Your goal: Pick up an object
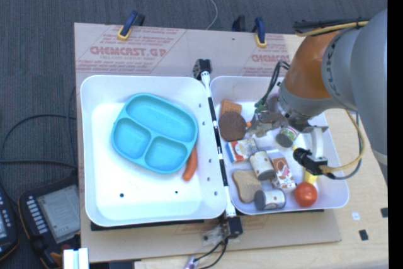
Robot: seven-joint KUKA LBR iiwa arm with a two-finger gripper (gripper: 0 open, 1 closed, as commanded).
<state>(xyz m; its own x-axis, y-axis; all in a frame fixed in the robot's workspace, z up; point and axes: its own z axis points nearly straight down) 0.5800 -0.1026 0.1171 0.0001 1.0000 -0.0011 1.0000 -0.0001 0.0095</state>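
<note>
The claw (269, 120) is hanging low over the right bin (337, 198) among toy foods; I cannot tell its state, nothing is visibly lifting.

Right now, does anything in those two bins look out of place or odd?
One thing: a carrot lies loose on the floor of the left bin, leaning against the edge of the blue divided plate rather than sitting in a compartment. The rest of the toy food is heaped in the right bin, under the arm.
</note>
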